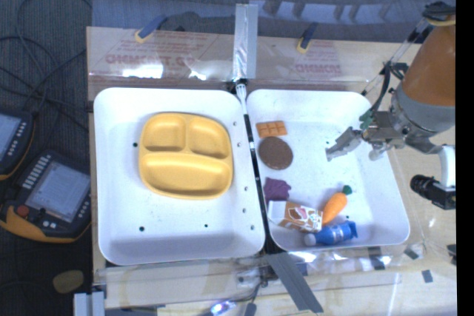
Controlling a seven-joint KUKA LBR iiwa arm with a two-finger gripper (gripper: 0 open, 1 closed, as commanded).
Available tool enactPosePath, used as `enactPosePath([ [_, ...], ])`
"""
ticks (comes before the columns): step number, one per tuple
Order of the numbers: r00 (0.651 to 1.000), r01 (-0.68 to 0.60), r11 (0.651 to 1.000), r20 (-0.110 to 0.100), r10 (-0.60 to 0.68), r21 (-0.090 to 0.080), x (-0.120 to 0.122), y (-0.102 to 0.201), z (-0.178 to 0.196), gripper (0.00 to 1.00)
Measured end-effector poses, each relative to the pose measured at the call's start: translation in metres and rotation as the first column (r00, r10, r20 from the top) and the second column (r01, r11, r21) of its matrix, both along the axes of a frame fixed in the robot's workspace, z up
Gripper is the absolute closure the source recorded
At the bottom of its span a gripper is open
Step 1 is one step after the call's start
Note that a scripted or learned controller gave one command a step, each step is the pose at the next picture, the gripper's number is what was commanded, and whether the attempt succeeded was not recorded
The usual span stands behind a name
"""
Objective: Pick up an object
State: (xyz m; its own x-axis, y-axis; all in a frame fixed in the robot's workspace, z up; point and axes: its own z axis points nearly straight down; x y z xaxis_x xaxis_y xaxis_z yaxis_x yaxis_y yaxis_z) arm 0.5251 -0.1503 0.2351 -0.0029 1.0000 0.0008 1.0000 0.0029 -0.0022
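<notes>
1. Candidate objects sit in the right bin (385, 181), clustered along its left and near sides: a carrot (335, 206) lying tilted, orange body with a green tip toward the far end; a blue bottle (335, 234) on its side just beside and below the carrot; a small printed carton (300, 217) touching or nearly touching the carrot's lower end; a purple piece (277, 189) next to the carton.
2. Further up the same bin: a brown round disc (275, 153) and an orange waffle-like cracker (271, 129) just above it, both close to the divider wall.
3. The gripper (342, 145) hangs over the bare middle-right of that bin, pointing left. Nothing sits between its fingers. I can't tell from this angle whether they are apart or together, since the tip reads as one grey wedge.
4. The arm (429, 78) enters from the right, orange band above the wrist, over the bin's right rim.
5. My read of the step: approach phase, no object selected by contact yet. Nothing is lifted.
6. Next move, as I judge it: travel to one target and descend. The disc is the most isolated, but it is flat; the carrot offers more body to pinch, but its neighbours crowd it, so finger placement needs care.
7. The left bin (118, 218) holds a yellow divided plate (185, 155), well apart from the gripper.
</notes>
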Motion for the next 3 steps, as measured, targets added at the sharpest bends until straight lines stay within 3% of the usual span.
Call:
enactPosePath([
  [1, 0.989, -0.148, 0.989, 0.0, 0.148, 0.001, -0.042, -0.031, -0.089, 0.0],
  [2, 0.993, -0.116, 0.993, 0.011, 0.116, -0.005, -0.039, -0.024, -0.146, 0.0],
  [3, 0.993, -0.118, 0.993, 0.016, 0.118, -0.005, -0.036, -0.022, -0.135, 1.0],
])
